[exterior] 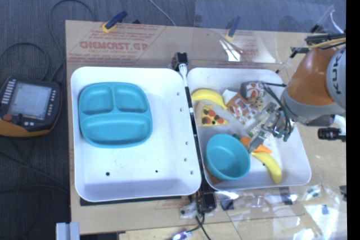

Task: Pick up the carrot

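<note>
The carrot (260, 148) is a small orange piece in the right bin (292, 146), lying between the blue bowl (227, 157) and a yellow banana (270, 166). My gripper (260, 137) reaches in from the right and hangs low, directly over the carrot, covering its middle, so that orange shows on either side of the tip. I cannot tell whether it touches the carrot.
The right bin also holds a second banana (206, 97), a pizza slice toy (212, 116), a printed packet (245, 105) and a small can (253, 89), all crowded close. A blue divided plate (115, 113) sits in the left bin (135, 177). A pendant (28, 105) lies off the bench at left.
</note>
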Controlling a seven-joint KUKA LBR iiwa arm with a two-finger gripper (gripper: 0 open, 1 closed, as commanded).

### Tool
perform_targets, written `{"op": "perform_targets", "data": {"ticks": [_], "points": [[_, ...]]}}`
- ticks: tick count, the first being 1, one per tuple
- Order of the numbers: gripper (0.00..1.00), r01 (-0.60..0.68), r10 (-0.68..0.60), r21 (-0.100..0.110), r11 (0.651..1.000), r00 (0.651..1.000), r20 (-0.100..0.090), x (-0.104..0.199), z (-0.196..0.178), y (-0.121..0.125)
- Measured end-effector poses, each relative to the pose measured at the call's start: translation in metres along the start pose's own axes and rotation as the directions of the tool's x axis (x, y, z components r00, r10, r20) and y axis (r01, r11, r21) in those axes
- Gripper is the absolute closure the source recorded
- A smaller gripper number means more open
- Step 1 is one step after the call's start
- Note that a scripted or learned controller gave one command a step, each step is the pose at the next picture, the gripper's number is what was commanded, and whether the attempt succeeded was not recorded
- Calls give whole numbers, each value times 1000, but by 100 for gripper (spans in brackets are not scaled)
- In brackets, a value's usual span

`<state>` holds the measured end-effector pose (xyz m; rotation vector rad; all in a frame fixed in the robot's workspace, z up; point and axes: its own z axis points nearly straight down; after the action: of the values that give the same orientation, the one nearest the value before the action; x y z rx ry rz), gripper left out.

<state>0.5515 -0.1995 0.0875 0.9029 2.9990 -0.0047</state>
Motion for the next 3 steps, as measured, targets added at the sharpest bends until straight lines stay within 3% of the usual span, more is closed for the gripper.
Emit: {"op": "perform_targets", "data": {"ticks": [1, 2, 3], "points": [[100, 4, -4, 1, 1000, 1000, 3, -2, -9, 2], [100, -106, 106, 1, 994, 994, -11, 28, -75, 66], [100, -44, 44, 0, 999, 999, -6, 73, -8, 58]]}}
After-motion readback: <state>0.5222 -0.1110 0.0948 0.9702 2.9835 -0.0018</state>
